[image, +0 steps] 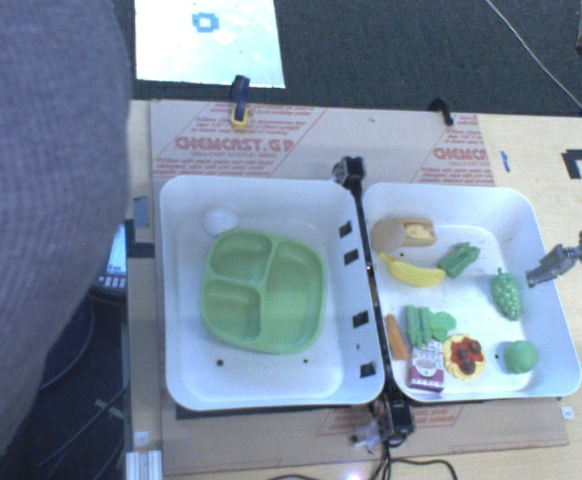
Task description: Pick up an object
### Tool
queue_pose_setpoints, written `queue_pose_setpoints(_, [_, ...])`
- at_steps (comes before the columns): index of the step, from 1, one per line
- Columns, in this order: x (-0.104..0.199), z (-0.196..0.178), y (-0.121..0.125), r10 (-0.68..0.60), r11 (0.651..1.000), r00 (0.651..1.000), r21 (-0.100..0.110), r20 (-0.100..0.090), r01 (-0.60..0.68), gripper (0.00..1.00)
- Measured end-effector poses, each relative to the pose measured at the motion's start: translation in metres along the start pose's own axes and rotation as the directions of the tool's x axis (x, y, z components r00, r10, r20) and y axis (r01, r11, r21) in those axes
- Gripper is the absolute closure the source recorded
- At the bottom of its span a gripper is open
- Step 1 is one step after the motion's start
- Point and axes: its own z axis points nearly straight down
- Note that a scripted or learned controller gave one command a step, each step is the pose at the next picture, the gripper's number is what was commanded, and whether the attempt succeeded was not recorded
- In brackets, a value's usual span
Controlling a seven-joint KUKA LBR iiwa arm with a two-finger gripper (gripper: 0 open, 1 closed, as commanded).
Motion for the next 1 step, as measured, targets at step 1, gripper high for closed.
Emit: queue_pose_setpoints(1, [0.0063, 0.0625, -0.0031, -0.006, 1.000, 1.000, 0.016, -0.010, 0.006, 0.00])
